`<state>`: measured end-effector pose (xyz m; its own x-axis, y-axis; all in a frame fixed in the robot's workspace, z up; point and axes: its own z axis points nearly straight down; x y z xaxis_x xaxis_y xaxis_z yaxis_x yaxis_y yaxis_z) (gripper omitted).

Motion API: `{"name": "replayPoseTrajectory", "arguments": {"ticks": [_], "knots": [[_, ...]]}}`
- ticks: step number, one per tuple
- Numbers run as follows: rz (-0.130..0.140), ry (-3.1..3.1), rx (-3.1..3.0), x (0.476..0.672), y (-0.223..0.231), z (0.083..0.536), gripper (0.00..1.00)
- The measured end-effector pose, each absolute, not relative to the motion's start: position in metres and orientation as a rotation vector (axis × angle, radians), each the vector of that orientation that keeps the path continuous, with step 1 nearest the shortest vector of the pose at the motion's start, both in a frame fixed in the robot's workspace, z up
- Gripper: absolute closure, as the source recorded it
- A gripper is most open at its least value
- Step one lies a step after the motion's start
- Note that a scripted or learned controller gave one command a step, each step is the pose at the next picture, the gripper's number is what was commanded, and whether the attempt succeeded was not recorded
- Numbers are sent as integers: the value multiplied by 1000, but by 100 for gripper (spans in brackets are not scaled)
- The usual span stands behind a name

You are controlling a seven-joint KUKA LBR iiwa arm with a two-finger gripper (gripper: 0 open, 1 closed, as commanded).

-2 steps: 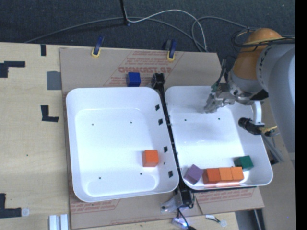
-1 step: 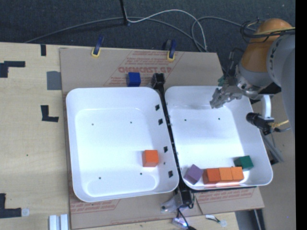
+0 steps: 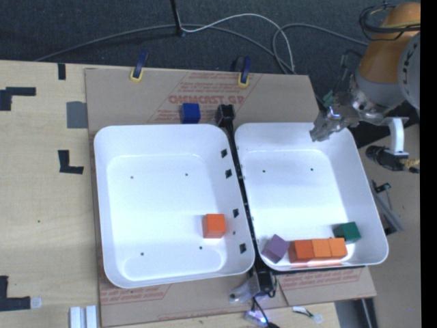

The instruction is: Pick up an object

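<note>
An orange cube (image 3: 214, 225) lies in the left bin (image 3: 130, 149), toward its near right corner. In the right bin (image 3: 287, 149), along the near edge, sit a purple block (image 3: 275, 248), a long orange block (image 3: 317, 250) and a green block (image 3: 347, 231). My gripper (image 3: 325, 129) hangs over the far right corner of the right bin, well away from all the blocks. Nothing shows between its fingers.
A blue cube (image 3: 190, 112) rests on the cardboard behind the left bin, beside a black clamp (image 3: 224, 115). Cables run across the dark floor at the back. The arm's orange band (image 3: 392, 26) is at the upper right.
</note>
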<state>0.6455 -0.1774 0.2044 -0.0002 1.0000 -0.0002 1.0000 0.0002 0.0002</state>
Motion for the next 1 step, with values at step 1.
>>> {"name": "replayPoseTrajectory", "arguments": {"ticks": [1], "knots": [[0, 2222, 2220, 646, -187, 257, 100]]}}
